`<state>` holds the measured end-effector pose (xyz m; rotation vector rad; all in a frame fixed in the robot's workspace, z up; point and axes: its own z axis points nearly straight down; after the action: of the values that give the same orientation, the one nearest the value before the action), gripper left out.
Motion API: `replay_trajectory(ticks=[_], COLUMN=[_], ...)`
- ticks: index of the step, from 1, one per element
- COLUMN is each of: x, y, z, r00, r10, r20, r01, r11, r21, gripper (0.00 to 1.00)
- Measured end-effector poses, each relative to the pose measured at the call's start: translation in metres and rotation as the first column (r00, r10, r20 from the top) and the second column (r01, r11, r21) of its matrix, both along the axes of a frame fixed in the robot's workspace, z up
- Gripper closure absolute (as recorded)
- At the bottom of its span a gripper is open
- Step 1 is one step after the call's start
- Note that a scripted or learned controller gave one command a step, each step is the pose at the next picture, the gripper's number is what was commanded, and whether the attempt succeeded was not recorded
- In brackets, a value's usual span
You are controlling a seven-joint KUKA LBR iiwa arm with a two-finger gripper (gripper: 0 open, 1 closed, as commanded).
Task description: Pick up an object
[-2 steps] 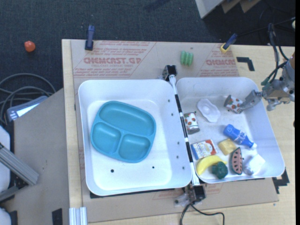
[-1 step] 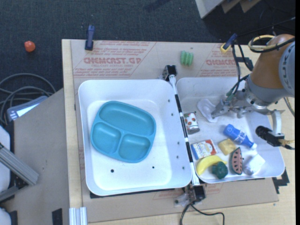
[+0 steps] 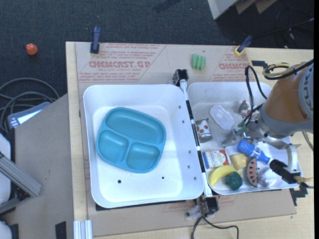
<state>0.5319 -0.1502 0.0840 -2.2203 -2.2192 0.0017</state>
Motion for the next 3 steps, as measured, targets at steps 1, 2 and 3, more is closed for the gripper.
replay_trajectory(ticks=[1,2,3], x=[0.049,-0.009,0.043], y=[-0.043,-0.014,-0.062], z=[0.026,0.006,0.020], r00=[1.000,1.000,1.000], r10=[0.001,0.000,0.001], r20=[0.004,0.000,0.003], r01=[-0.001,0.000,-0.001], r11=[1.000,1.000,1.000], r21=[-0.002,0.000,-0.002], gripper=[0.00,0.00,0.00])
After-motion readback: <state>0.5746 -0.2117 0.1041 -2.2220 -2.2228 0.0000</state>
